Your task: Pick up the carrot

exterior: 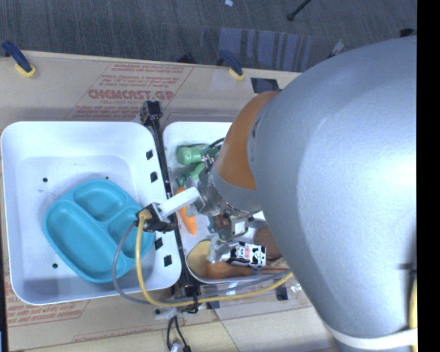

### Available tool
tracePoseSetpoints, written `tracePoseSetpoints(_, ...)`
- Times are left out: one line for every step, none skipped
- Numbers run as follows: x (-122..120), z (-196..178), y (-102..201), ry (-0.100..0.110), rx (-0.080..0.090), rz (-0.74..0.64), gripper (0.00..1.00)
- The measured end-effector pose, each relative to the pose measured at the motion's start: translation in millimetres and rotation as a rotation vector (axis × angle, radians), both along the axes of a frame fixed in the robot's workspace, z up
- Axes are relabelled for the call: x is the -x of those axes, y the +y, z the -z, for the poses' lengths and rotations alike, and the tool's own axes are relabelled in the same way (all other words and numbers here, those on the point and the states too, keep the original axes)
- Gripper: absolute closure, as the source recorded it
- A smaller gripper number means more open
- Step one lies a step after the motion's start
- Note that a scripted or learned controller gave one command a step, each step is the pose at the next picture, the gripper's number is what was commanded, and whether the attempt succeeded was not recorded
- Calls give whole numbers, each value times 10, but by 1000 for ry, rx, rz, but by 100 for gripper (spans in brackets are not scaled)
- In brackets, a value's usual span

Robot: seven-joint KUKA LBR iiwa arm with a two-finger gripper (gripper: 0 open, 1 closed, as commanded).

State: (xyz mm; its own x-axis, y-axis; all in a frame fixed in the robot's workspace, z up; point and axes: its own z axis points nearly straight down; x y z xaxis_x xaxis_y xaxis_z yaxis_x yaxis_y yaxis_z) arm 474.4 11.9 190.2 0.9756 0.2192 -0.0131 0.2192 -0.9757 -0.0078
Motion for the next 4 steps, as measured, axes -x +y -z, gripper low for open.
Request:
tracePoseSetpoints(-4,-3,-9,-1,1,1,0)
tracePoseSetpoints(-2,1,-342,0,-4,-160,0)
tracePoseSetpoints(-660,-5,370,-5,-4,-262,0)
tracePoseSetpoints(-409,0,-558,0,-2,-105,0)
